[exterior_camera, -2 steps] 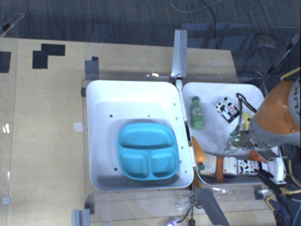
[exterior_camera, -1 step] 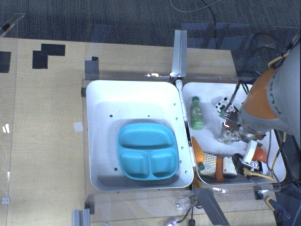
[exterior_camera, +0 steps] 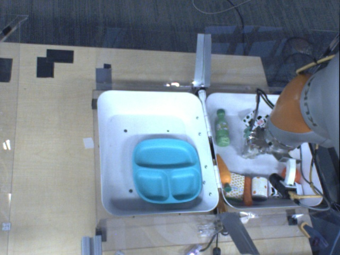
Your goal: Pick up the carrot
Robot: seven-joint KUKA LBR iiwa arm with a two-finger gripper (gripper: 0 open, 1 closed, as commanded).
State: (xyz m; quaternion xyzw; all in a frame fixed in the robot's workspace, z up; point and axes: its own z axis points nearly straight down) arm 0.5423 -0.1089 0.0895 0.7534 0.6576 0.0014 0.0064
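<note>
The gripper [exterior_camera: 254, 145] hangs low over the middle of the right bin [exterior_camera: 238, 101]; whether it is open or closed cannot be told, and nothing visibly sits in it. This looks like the approach step. The carrot [exterior_camera: 224, 171] lies against the bin's left wall, near the front corner, so the next move calls for shifting left and forward.

The end effector [exterior_camera: 254, 144] sits low in the right bin [exterior_camera: 234, 101], too small and cluttered to tell how its fingers stand. The arm [exterior_camera: 313, 108] is cut off at the right edge and hides that bin's far right part. The small items [exterior_camera: 265, 187] along the near wall are too jumbled to identify.
</note>
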